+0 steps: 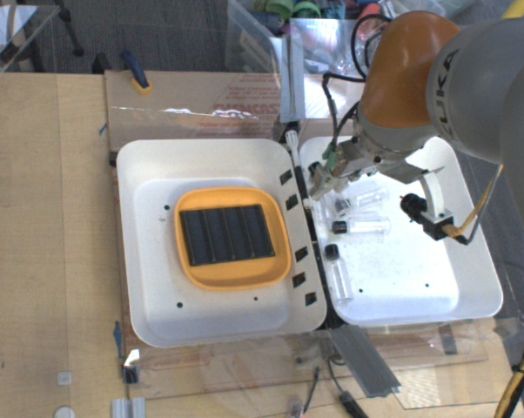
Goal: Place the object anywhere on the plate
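From the camera view, the orange plate sits mid left bin, ready as the drop target. The gripper hangs over the right bin at its upper left corner, above small clear objects; whether it grips anything cannot be told.

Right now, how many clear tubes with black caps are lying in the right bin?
3. One clear tube lies just below the tool, one at the middle of the right bin, one along its left wall. The arm may hide others.
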`<act>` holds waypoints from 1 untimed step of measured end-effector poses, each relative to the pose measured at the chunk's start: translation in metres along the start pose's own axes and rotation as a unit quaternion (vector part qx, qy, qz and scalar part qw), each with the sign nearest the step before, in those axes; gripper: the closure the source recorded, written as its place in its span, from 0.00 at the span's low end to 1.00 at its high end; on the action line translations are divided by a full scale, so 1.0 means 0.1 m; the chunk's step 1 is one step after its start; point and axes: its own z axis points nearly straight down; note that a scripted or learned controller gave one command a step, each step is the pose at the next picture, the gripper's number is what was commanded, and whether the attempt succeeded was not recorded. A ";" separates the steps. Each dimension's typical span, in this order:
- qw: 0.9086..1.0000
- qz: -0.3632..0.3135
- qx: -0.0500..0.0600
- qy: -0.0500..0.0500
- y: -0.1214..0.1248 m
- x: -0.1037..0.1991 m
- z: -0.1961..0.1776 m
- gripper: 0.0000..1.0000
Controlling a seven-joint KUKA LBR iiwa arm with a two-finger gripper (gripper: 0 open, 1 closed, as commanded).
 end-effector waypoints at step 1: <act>0.998 -0.067 -0.003 -0.001 0.22 0.27 -0.12 1.00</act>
